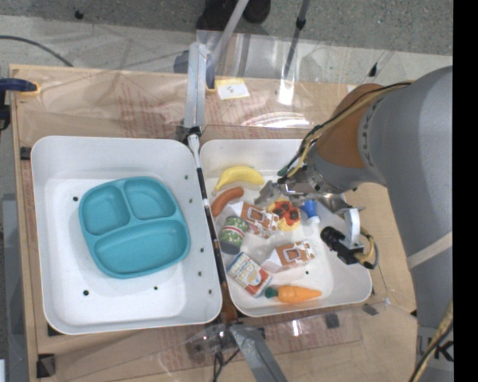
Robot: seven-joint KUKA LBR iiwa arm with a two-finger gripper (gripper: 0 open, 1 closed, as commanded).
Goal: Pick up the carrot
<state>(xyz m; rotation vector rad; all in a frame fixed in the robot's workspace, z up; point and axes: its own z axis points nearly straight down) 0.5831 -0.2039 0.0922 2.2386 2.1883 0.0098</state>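
- We saw the grey arm [398, 134] reach in from the right over the right bin [350, 289], with its orange band [346, 138] above the wrist.
- The tool [291, 188] sat low over the middle of that bin, in among the cluster of toys; we could not tell from this angle whether it was released or clenched, and we saw nothing between its tips.
- The carrot [296, 294] lay flat near the front wall of the right bin, well below the tool and apart from it, its green end pointing left.
- Just left of the carrot, and below-left of the tool, lay a small carton [248, 272]; another small carton [295, 254] lay between the tool and the carrot.
- A banana [239, 175] lay just to the tool's left, with a red sausage [227, 200] beside it, further left and a little lower.
- A third packet [259, 217] and a small round can [233, 233] sat below-left of the tool.
- Right under the tool was a mix of small red, yellow and blue pieces [291, 212] that we could not identify.
- Far to the tool's left, the left bin [56, 213] held a blue divided plate [134, 225].
- Both bins rested on the wooden tabletop [95, 106].
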